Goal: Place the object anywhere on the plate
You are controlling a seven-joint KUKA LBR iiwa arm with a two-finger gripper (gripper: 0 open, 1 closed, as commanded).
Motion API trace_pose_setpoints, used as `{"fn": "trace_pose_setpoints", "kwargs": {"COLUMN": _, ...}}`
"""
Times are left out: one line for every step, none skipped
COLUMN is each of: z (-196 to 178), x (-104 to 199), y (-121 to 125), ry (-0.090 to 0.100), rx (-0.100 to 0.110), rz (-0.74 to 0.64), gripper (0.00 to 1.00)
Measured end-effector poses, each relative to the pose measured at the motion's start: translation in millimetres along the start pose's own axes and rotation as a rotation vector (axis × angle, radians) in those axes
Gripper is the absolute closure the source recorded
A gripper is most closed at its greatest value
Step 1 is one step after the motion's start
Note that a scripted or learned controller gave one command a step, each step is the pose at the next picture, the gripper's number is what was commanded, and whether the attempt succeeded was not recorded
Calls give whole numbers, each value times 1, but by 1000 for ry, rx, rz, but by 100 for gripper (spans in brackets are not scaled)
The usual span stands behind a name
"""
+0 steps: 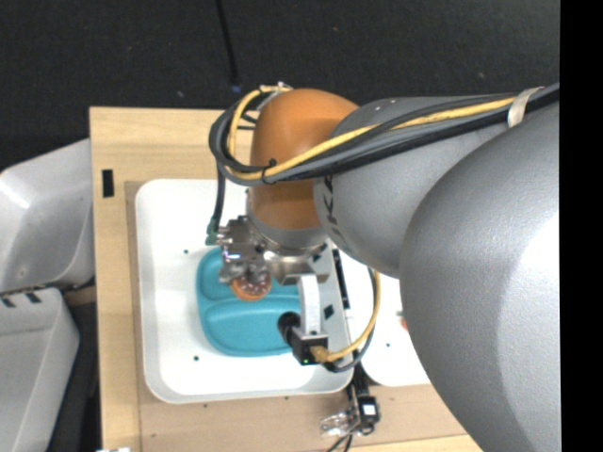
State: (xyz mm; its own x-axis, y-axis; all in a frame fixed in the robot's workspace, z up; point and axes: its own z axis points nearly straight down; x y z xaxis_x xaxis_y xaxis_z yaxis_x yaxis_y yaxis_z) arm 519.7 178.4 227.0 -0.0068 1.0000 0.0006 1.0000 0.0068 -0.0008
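A teal plate (236,323) with rounded corners lies in the left white bin (165,281), toward its middle and right. My gripper (247,273) hangs low over the plate's upper edge, under the orange wrist band (287,172). A small round orange-brown object (250,290) sits right at the gripper's tip, above the plate's top part. I cannot tell whether it is gripped or resting on the plate. The arm hides the plate's right side.
The big grey arm (471,262) covers most of the right bin; only a white strip (400,365) of it shows, with a small red bit (401,323) at the arm's edge. The wooden bench (113,149) frames the bins. Loose cable ends (344,422) lie at the front.
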Motion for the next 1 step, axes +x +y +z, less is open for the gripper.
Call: {"fn": "trace_pose_setpoints", "kwargs": {"z": 0, "x": -2, "y": 0, "ry": -1, "rx": 0, "rz": 4, "gripper": 0}}
